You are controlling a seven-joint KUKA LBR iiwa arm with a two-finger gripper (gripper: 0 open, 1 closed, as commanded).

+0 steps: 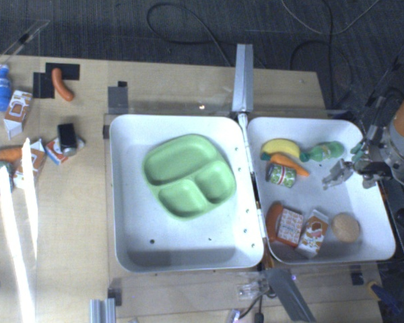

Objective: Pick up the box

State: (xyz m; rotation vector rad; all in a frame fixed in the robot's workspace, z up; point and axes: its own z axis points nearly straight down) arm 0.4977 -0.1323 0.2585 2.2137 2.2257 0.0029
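Two white bins sit before us. We find the box (289, 225) near the right bin's (377, 207) front, long axis running near-to-far, slightly tilted. We see the gripper (339, 172) above, fingers slightly apart, holding nothing.

The tool (338, 172) hangs over the right bin (377, 207), holding nothing. Below it lie a box (289, 225), a small carton (313, 233) and a round cookie (345, 228). The left bin (128, 180) holds a green tray (188, 175).
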